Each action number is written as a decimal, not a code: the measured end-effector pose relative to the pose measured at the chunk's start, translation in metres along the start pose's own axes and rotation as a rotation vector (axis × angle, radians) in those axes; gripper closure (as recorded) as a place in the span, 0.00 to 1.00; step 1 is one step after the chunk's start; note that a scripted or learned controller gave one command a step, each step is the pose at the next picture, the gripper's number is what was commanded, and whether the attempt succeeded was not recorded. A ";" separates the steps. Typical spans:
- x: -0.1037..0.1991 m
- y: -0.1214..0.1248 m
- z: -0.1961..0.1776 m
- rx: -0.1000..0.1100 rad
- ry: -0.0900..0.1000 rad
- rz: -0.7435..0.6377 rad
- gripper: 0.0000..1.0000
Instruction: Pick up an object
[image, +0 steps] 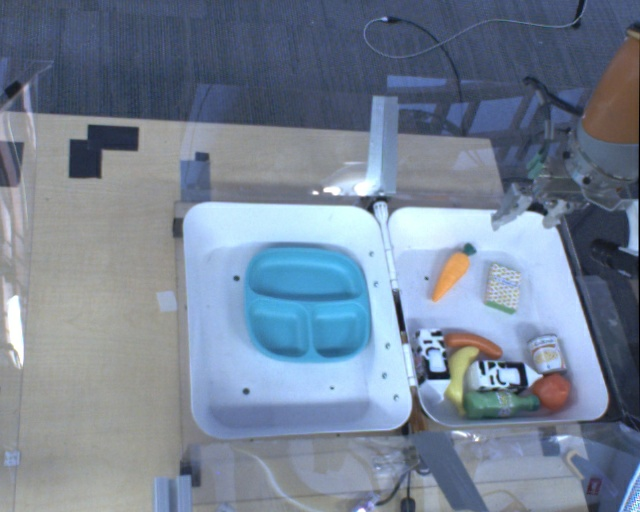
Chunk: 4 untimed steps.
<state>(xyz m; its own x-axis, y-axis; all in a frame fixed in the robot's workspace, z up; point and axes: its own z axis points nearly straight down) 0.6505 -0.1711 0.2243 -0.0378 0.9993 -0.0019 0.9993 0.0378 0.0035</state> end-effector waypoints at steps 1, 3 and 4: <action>-0.033 -0.021 0.013 0.002 0.001 0.205 0.00; -0.015 -0.038 0.136 -0.010 -0.002 0.040 0.00; -0.013 -0.036 0.126 -0.012 0.000 0.036 1.00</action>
<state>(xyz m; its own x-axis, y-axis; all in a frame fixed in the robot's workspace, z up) 0.6159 -0.1853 0.0983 -0.0014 1.0000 -0.0013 0.9999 0.0014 0.0152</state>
